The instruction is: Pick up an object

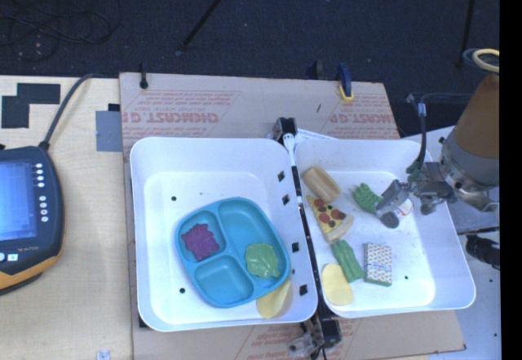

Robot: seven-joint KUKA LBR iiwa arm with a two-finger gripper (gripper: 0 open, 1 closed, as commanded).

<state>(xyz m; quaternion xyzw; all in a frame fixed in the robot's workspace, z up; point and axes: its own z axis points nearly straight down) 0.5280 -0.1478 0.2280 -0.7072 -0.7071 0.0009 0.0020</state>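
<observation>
My gripper (pixel 392 206) hangs low in the right bin (pixel 444 285), reaching in from the right. Just to its left lies a green toy vegetable (pixel 365 197), close to the gripper's tip; whether they touch is unclear. Further left are a tan bread roll (pixel 320 183) and a pizza slice (pixel 330 218). Nearer the front of the same bin lie a long green vegetable (pixel 347 260), a yellow lemon-like piece (pixel 336 284) and a small patterned box (pixel 378 263).
The left bin (pixel 155 268) holds a blue divided plate (pixel 236 224) with a purple piece (pixel 199 241) and a green leafy piece (pixel 262 260); a yellow piece (pixel 276 301) leans at the plate's front edge. A tablet-like pendant (pixel 24 215) lies on the bench at far left.
</observation>
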